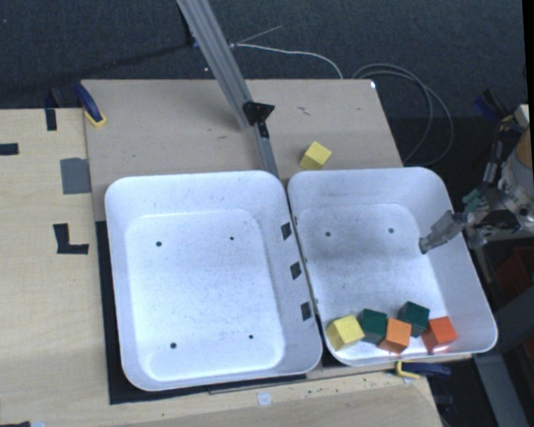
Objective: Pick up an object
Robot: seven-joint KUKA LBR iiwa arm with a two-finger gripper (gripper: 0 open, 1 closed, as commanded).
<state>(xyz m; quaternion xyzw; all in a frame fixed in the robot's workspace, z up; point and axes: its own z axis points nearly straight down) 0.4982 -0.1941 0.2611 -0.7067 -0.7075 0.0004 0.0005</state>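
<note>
At right bin (429, 187) near edge: five small blocks clustered, touching — yellow block (345, 329), two green blocks (374, 321), two orange blocks (397, 335). Another yellow cube (316, 155) lies on the bench beyond the bins. Gripper (435, 234) hovers over the bin's right rim, grasp state indiscernible.

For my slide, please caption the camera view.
Claw at right bin's edge; coloured blocks clustered in its near corner.

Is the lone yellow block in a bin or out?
Out. The yellow block lies on the bench board, behind the right bin.
</note>
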